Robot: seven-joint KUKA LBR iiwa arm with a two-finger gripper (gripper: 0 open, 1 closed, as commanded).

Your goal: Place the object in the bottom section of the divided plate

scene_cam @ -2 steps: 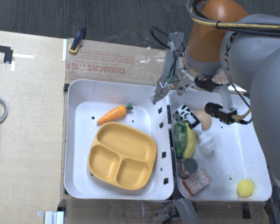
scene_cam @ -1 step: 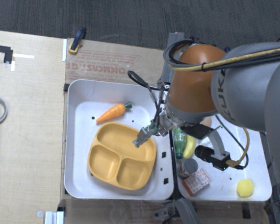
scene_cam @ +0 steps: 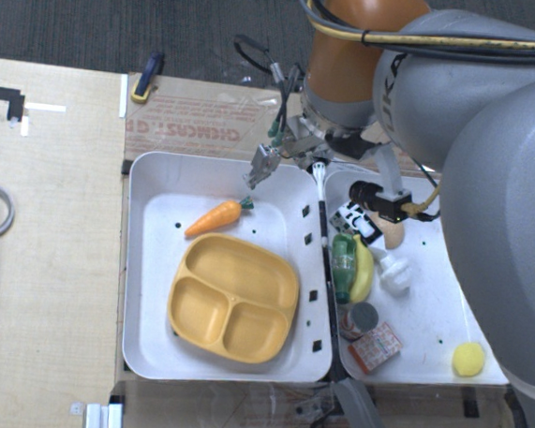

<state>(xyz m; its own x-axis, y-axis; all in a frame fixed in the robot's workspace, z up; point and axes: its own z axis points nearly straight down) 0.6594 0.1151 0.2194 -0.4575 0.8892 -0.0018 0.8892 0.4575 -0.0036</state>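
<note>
The gripper (scene_cam: 262, 165) hangs over the far side of the left bin (scene_cam: 138, 243), just above and to the right of the carrot (scene_cam: 214, 218), near its green stem end. Whether it is spread or pressed together I cannot tell at this size and angle, and nothing shows clamped in it. The carrot lies on the bin floor just beyond the far rim of the divided plate (scene_cam: 234, 295), tilted, its pointed end toward the bin's left wall, apart from the gripper.

Judging from this, the main risk is a grasp at the thin stem end: the tapered carrot could pivot, slip out, or roll against the plate's rim. A descent too near the plate might nudge it and shift the target section. Even with a good hold, releasing early would drop the carrot into the large far compartment rather than one of the near ones.
</note>
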